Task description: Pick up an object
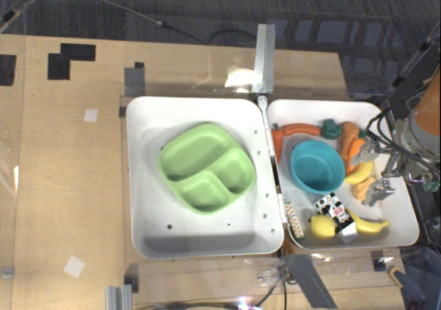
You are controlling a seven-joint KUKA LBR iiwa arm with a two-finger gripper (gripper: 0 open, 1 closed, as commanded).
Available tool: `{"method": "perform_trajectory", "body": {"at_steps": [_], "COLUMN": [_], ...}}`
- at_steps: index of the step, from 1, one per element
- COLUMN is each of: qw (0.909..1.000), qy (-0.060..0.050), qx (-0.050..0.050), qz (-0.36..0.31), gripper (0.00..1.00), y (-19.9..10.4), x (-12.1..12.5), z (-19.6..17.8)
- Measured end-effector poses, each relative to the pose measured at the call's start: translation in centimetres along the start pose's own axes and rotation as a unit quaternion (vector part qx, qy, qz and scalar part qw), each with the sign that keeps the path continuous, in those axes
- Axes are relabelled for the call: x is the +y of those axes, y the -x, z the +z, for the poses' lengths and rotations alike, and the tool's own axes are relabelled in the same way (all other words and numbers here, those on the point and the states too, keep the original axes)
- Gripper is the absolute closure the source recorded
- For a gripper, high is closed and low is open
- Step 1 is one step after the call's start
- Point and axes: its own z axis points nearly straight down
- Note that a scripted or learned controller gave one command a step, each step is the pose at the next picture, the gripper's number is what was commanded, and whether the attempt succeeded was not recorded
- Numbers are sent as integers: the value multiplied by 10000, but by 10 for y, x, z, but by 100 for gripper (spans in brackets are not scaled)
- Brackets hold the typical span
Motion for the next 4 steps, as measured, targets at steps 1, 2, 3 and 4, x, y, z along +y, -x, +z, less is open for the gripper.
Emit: {"method": "perform_trajectory", "body": {"at_steps": [1, 2, 3, 4], "qw": [9995, 9990, 9997, 9992], "qy": [-8, -15, -22, -43], "qx": [-39, -73, -95, -118], "qz": [-303, -442, -213, -381], "gripper": [0, 0, 0, 0], "y": [-2, 4, -12, -16], "x": [-11, 29, 55, 68], "z": [103, 110, 110, 109]}}
